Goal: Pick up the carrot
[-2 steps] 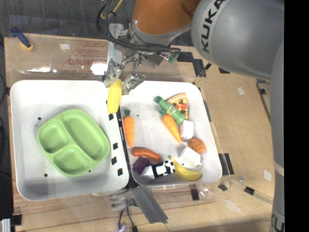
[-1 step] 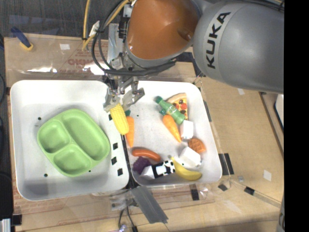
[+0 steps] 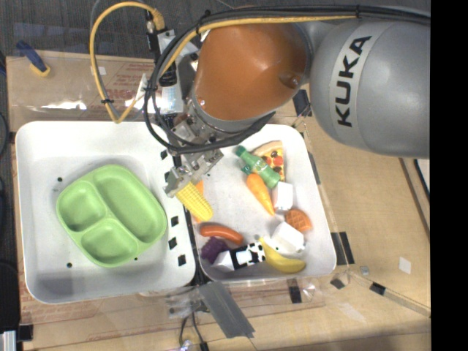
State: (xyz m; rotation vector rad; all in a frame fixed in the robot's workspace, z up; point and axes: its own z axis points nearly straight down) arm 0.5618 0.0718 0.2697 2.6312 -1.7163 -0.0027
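The carrot [image 3: 259, 189], orange with a green leafy top, lies slanted in the middle of the right bin [image 3: 322, 225], just below a pizza slice [image 3: 272, 156]. My gripper [image 3: 189, 172] hangs at the right bin's left edge, directly above the upper end of a yellow corn cob [image 3: 197, 200]. It is well to the left of the carrot and does not touch it. The orange wrist band and grey arm cover the back of the bin.
The right bin also holds a red sausage [image 3: 221, 232], a purple eggplant [image 3: 213, 249], a banana [image 3: 282, 260], white blocks [image 3: 284, 196], an orange piece [image 3: 298, 219] and a black-and-white toy [image 3: 247, 256]. A green divided plate [image 3: 110, 214] sits in the left bin [image 3: 36, 152].
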